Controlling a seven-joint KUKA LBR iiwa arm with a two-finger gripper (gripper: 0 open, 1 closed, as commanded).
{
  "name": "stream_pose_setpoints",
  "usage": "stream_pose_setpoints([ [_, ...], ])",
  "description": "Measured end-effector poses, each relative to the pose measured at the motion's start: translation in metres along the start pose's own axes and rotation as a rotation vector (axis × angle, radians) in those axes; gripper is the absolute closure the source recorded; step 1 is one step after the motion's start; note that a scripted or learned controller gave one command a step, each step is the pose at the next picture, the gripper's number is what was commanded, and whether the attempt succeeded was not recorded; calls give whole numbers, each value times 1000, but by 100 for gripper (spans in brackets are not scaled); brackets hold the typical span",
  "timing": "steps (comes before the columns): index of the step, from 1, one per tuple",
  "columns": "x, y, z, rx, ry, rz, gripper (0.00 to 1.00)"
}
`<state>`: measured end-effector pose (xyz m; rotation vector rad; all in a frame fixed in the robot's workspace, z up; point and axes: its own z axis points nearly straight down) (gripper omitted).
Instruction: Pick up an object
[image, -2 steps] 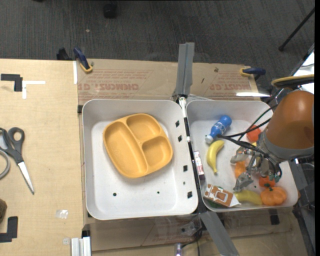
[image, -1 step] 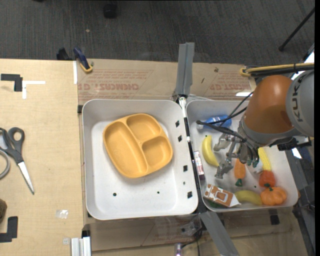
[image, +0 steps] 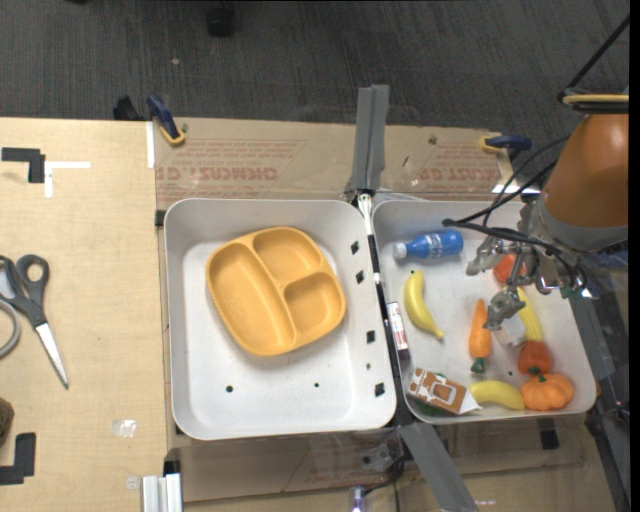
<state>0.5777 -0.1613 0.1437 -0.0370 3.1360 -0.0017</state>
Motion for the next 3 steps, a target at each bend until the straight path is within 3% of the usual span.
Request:
stream_pose_setpoints([
  [1,29,-1,42,2,-10,46,0],
  [2,26,-6,42,2,-7,18,0],
  [3,43,-8,46,2,-9,147,0],
])
